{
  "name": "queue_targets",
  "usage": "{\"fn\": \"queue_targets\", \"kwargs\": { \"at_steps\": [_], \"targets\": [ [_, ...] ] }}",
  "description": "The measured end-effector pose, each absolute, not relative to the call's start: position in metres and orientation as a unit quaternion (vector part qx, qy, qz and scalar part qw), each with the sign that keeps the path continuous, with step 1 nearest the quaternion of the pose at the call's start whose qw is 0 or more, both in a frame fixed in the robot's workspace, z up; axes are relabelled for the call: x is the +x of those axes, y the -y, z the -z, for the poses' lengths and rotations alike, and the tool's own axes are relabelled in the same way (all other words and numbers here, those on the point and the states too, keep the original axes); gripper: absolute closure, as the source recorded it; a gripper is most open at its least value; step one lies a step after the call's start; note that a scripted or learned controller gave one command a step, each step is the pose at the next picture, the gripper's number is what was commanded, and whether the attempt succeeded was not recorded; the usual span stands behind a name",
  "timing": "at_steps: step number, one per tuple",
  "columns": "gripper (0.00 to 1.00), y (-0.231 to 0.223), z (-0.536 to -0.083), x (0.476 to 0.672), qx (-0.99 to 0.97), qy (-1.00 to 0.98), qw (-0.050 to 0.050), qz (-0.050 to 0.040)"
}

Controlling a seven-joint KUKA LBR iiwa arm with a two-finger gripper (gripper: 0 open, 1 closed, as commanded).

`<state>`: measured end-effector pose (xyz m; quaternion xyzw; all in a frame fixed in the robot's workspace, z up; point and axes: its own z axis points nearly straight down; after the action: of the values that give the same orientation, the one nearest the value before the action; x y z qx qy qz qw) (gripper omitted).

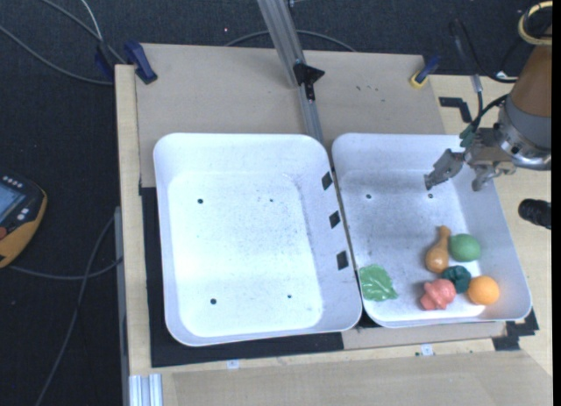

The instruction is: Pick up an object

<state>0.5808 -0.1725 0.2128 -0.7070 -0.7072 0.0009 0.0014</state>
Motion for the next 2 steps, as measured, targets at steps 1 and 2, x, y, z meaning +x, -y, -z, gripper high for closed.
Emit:
{"fn": "queue_targets", "kwargs": {
  "at_steps": [1, 2],
  "targets": [
    [0.00, 0.169, -0.171, 0.581, -0.707, 0.707, 0.001, -0.0008],
    [0.00, 0.174, -0.127, 0.582, -0.707, 0.707, 0.001, -0.0008]
  ]
}}
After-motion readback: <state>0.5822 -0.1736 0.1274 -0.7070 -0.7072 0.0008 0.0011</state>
